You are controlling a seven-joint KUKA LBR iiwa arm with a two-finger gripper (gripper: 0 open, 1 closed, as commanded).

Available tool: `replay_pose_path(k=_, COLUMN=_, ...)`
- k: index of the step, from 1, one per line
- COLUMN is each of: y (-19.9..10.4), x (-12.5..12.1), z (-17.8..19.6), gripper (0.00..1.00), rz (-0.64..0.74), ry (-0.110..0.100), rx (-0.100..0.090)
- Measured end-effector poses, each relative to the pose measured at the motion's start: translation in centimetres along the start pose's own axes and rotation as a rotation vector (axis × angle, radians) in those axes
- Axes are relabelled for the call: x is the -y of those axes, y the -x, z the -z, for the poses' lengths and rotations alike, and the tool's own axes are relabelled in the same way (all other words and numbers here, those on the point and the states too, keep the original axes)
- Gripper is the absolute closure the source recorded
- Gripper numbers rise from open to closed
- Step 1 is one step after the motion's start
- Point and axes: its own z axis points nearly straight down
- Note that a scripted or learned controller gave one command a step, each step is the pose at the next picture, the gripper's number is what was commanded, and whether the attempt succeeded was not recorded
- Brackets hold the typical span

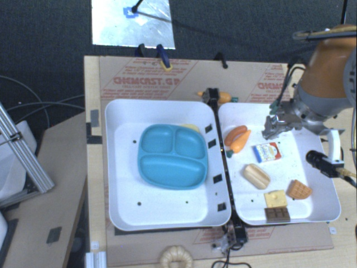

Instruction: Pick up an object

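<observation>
Nearest the camera, at the bottom edge of the frame, we see a pale ring-shaped thing point(177, 257) lying below the two bins. Left bin point(124, 194), centre left: it holds a blue divided plate point(173, 155), with a yellowish thing point(191, 127) just showing at the plate's upper edge. Right bin point(323, 205), centre right: it holds the loose objects open to picking. Along its lower edge we find a brown chocolate bar point(277, 214), touching a yellow square cracker point(275, 198) just above it, and a waffle piece point(299, 190) near them to the right. Further up lie a bread roll point(256, 176), a small carton point(266, 152) and, near the bin's left wall, an orange-red toy hot dog point(238, 137). The grey arm point(329, 88) enters from the right of the frame. Its gripper point(271, 128) hangs over the upper part of the right bin, just above the carton and to the right of the toy hot dog. We cannot tell how far the gripper is open, nor whether it has hold of anything
</observation>
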Motion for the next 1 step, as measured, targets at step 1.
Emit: replay_pose_path(k=1, y=-4.85, x=1.67, z=0.66, gripper=1.0, rz=0.001, ry=0.0, rx=0.0)
